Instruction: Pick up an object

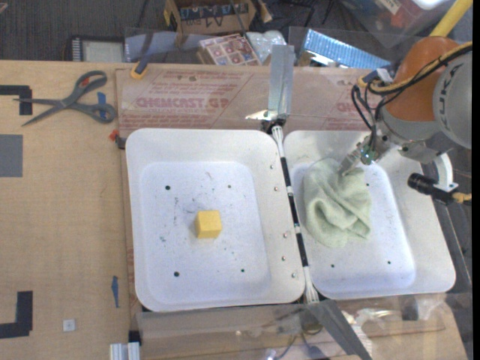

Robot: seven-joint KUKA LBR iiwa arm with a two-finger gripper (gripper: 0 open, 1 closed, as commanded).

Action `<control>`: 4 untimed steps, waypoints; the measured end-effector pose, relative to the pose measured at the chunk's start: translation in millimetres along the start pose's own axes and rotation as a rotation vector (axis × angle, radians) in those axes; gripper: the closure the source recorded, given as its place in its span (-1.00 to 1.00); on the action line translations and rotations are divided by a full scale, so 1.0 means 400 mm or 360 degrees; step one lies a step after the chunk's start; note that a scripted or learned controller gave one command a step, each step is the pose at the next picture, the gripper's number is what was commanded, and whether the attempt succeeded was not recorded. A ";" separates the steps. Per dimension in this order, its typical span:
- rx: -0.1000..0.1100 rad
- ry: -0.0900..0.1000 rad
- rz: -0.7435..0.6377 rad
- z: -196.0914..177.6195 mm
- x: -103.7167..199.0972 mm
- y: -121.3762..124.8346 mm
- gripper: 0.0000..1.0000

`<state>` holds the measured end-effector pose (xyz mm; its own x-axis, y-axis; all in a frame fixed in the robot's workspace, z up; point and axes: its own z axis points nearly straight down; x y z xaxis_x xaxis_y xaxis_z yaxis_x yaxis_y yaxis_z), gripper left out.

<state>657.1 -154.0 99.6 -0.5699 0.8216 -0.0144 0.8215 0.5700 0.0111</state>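
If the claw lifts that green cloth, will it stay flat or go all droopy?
Probably droopy. The green cloth lies crumpled in soft folds in the right bin, so it looks floppy and would likely hang down from wherever the claw pinches it. It also looks light, and being bunched up, a loose fold might slip free.

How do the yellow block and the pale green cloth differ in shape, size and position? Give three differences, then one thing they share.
Shape: the yellow block is a firm cube; the pale green cloth is soft and crumpled.
Size: the block is small; the cloth spreads much wider.
Position: the block lies alone in the left bin; the cloth lies in the right bin, with the gripper at its upper edge.
Shared: each rests on a white bin floor.
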 end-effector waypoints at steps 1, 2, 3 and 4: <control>0.0006 0.0013 -0.0358 0.024 0.066 -0.142 1.00; -0.0001 0.0006 -0.0354 -0.003 0.063 -0.140 1.00; 0.0005 0.0026 -0.1306 -0.058 0.066 -0.227 1.00; -0.0005 0.0012 -0.1928 0.020 0.075 -0.332 1.00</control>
<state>530.9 -205.0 89.7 -0.9695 -0.2449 -0.0114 -0.2449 0.9695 -0.0033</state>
